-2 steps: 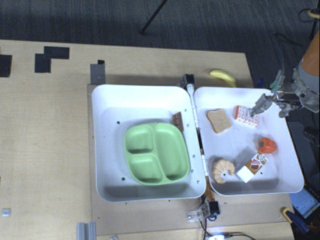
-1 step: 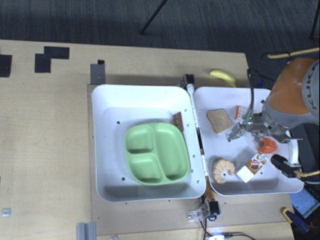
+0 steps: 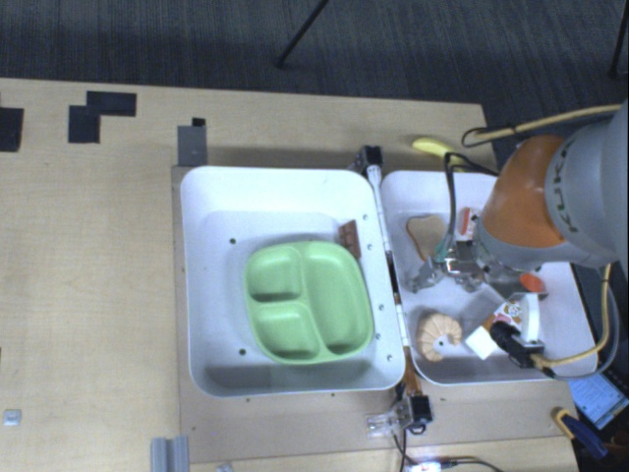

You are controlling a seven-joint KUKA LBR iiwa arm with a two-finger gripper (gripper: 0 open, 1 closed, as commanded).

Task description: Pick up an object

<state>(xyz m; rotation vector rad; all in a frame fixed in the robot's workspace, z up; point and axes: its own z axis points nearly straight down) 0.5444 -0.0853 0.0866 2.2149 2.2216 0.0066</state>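
Left bin [image 3: 197, 264]: a green divided plate [image 3: 307, 298] lies flat across most of its floor, probably a poor grasp target, with a small brown piece [image 3: 348, 234] tucked at its upper right corner. Arm [image 3: 536, 200] reaches in from the right over the right bin [image 3: 565, 337], likely because the small graspable items are there. Wrist is bent down, with the gripper [image 3: 439, 269] low near that bin's left wall. Can't tell whether the pincer is spread or closed, and nothing is visibly held. Candidate objects: ridged tan shell-like item [image 3: 439, 331] just below the gripper, flat beige piece [image 3: 425, 231] just above, white block [image 3: 480, 343] beside the shell item. All are loose on the bin floor.
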